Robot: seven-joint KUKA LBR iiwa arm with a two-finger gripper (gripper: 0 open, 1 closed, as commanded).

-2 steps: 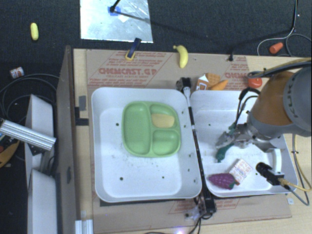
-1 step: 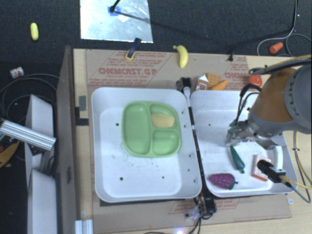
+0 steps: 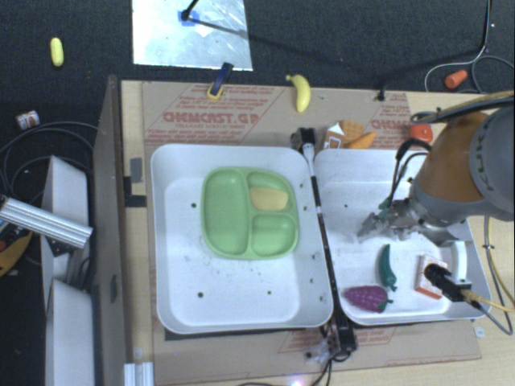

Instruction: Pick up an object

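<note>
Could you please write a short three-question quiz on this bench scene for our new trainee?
1. True or false: the green divided plate lies in the left bin.
2. Which item lies nearest the right bin's front edge? A) purple grapes B) green pepper C) banana
3. Fill in: the yellow piece sits in the plate's upper ____ compartment.

Key: 1 true; 2 A; 3 right.
</note>
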